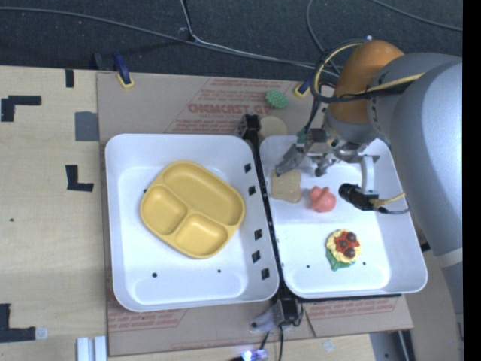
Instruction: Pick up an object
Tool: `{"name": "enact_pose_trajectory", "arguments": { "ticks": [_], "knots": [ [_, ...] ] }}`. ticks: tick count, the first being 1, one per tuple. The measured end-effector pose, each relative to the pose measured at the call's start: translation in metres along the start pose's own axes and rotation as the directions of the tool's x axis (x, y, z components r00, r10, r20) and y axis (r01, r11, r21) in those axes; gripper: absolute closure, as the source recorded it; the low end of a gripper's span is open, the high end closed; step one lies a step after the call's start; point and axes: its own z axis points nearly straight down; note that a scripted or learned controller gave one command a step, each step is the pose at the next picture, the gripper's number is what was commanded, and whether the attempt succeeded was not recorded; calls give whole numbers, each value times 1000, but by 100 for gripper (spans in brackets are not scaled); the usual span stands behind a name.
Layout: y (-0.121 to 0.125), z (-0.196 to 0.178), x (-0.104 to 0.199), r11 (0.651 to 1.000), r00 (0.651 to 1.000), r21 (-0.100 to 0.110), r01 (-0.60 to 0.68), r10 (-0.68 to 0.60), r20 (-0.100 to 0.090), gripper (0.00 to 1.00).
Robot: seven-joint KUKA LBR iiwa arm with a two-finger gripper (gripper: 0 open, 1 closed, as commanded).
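Note:
Three small objects lie in the right bin (376, 277). A tan, bread-like piece (285, 187) rests by the bin's left wall. Just right of it is a red-pink lump (322, 199). Nearer the front lies a yellow and green piece with red dots (343, 248). My gripper (302, 167) hangs at the back of this bin, just above and behind the tan piece and the red lump. Its two dark fingers (286, 162) are spread apart, open, with nothing between them.
The left bin (128, 277) holds a yellow divided plate (192, 208). A black divider with clips (261, 201) runs between the bins. A small green object (276, 98) and a pale disc (273, 126) sit on the cardboard behind the bins. The grey arm (432, 141) covers the right side.

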Motion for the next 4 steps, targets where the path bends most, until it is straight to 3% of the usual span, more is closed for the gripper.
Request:
{"name": "enact_pose_trajectory", "arguments": {
  "ticks": [1,2,4],
  "knots": [
    [1,16,1,1000,1000,-5,0,0,0,0],
    [2,3,2,1000,1000,-10,2,-2,-1,100],
    [-9,-94,7,1000,1000,-9,0,0,-2,100]
  ]
}}
